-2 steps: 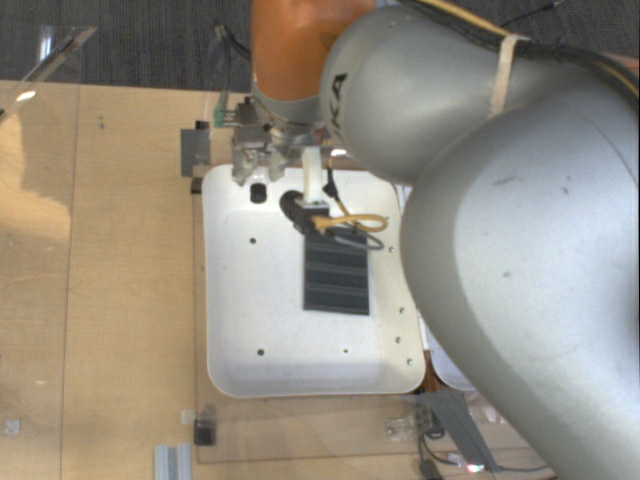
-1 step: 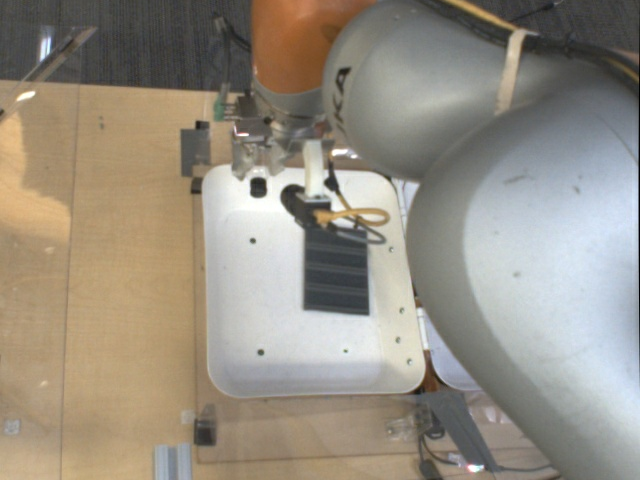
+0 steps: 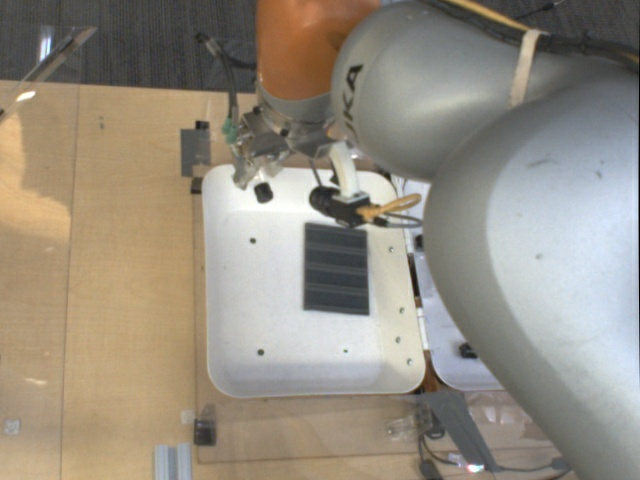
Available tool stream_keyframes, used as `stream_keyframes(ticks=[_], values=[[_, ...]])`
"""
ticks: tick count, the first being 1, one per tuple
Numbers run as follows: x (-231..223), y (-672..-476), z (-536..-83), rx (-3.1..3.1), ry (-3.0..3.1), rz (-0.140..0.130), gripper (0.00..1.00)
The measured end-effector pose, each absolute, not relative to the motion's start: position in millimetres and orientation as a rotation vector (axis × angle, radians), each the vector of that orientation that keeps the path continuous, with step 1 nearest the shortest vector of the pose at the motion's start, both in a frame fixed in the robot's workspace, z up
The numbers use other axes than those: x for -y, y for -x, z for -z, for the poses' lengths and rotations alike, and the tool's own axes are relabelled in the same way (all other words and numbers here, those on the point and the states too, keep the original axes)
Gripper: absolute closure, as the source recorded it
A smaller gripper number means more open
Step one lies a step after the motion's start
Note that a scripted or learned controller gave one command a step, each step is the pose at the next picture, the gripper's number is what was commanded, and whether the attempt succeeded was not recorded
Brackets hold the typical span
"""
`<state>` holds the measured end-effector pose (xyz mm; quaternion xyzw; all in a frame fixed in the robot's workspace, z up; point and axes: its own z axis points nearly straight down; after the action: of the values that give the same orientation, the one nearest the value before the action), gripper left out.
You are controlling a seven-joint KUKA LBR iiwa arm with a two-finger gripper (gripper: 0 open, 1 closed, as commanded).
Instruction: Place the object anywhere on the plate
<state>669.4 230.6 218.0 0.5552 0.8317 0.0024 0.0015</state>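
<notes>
My gripper [image 3: 250,178] hangs over the upper-left corner of the left white bin [image 3: 230,308], in the upper middle of the frame. Whether my jaws are spread or pressed together I cannot tell from this angle. A small black object [image 3: 262,193] sits right at my tip, above the bin floor, and I cannot tell if I hold it. The dark grey ribbed plate [image 3: 336,268] lies flat in the middle of that bin, down and right of the object and apart from it. The right bin [image 3: 450,363] peeks out under my arm [image 3: 500,218].
</notes>
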Motion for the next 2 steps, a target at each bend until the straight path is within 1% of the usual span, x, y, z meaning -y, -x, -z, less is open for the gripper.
stream_keyframes(ticks=[2], values=[[-232, -671.8, -242, -2.608, -1.736, -0.026, 1.00]])
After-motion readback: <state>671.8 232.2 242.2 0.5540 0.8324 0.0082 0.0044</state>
